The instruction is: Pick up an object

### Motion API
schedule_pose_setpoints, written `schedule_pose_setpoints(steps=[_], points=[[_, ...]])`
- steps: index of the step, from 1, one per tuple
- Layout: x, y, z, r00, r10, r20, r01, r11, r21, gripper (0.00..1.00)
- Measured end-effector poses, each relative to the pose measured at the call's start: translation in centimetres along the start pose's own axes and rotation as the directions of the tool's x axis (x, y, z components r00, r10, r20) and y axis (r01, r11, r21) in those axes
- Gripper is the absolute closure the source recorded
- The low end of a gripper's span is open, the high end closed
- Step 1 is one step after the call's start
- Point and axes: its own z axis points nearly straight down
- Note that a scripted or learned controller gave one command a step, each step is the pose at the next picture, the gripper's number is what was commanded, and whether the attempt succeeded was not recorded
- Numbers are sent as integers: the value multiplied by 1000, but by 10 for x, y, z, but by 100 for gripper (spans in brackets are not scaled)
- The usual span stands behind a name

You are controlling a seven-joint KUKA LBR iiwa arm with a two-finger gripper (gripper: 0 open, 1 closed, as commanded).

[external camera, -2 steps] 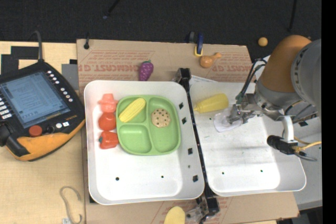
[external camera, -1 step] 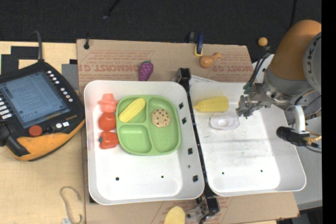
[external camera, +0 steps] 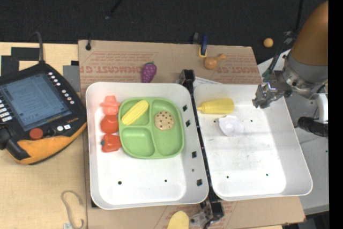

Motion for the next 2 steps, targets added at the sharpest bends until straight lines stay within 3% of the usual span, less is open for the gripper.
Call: schedule_pose_setpoints(steps=[1,2], points=[[-1,0,-5,1000,-2,-2,2,1000,5,100],[45,-25,-15,1000,-4,-4,4,1000,8,100]])
